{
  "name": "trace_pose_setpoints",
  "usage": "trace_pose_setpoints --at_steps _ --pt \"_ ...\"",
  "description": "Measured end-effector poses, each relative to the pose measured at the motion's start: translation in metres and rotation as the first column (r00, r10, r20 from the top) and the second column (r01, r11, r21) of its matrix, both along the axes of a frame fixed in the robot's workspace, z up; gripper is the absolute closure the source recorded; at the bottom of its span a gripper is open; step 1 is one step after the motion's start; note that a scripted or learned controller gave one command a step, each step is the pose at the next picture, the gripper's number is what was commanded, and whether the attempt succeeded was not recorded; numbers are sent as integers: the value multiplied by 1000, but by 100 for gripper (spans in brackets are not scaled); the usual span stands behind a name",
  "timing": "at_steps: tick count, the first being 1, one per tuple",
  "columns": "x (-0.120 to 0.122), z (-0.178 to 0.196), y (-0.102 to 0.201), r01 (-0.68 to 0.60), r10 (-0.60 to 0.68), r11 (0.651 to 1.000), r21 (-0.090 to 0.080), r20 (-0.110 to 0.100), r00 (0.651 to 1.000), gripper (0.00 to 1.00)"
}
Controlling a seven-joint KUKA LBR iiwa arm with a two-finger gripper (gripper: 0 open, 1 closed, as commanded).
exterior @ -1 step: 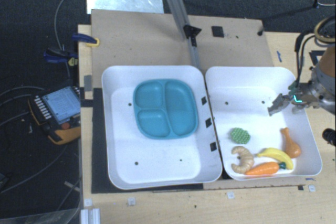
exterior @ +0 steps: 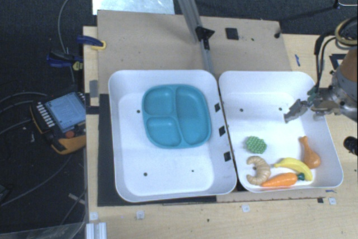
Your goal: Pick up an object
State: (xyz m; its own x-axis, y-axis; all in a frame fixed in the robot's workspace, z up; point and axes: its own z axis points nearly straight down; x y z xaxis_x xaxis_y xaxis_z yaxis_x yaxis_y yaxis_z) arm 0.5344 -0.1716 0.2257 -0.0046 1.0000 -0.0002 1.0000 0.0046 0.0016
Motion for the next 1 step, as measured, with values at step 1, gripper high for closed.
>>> trace_pose_setpoints --at_steps 1 --pt "-5 -46 -7 4 -4 1000 0 -3 1000 0"
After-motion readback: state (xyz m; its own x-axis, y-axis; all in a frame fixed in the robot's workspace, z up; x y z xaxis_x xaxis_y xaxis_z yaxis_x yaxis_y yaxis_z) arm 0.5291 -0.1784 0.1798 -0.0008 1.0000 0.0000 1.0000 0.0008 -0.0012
